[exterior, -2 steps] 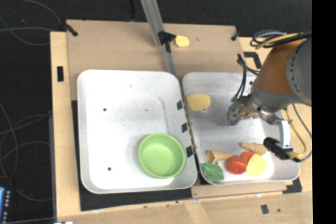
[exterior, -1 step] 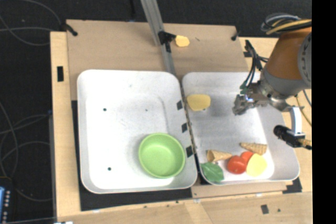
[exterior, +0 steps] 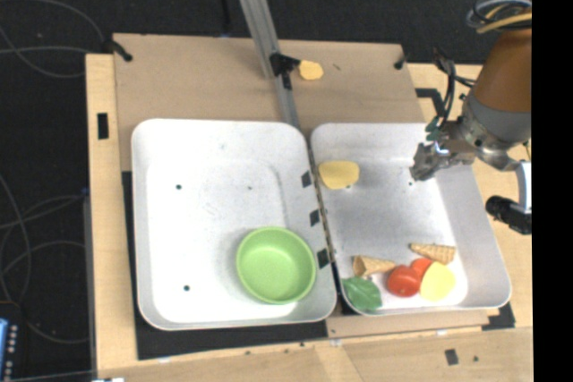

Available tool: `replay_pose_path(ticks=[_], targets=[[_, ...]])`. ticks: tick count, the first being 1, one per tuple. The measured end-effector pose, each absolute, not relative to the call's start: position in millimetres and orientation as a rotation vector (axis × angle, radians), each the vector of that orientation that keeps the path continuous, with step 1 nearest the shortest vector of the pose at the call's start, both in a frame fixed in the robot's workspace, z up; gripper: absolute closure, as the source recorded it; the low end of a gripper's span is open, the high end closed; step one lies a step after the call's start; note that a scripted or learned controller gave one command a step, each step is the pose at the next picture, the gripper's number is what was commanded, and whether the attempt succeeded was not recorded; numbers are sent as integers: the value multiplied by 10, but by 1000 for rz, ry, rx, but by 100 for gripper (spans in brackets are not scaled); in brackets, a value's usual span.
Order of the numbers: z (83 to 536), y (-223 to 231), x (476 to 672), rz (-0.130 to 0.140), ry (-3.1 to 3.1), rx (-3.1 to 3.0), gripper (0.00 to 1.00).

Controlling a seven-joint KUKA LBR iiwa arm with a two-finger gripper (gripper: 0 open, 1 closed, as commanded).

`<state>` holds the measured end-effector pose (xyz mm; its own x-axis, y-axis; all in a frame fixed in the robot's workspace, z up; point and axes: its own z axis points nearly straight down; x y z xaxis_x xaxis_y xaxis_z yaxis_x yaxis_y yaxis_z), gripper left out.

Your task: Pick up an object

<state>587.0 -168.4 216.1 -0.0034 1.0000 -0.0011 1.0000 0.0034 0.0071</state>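
On the tabletop (exterior: 179, 85) sit two bins; the left bin (exterior: 179, 165) holds a green bowl (exterior: 276, 264); the right bin (exterior: 394, 210) holds toy food; the jaws (exterior: 424, 165), state unclear, hover well apart from the cluster (exterior: 407, 275); a grasp there may close on nothing.

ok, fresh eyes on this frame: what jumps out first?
The green bowl at the near edge of the left bin. Next, the cluster in the right bin's near corner: red piece, yellow piece, two cones. The end effector hangs over that bin's far right.
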Motion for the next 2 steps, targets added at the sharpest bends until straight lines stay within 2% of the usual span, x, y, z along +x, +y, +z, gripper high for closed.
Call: replay_pose_path(ticks=[2], targets=[[2235, -786, 5982, 5, 2230, 2212, 100]])
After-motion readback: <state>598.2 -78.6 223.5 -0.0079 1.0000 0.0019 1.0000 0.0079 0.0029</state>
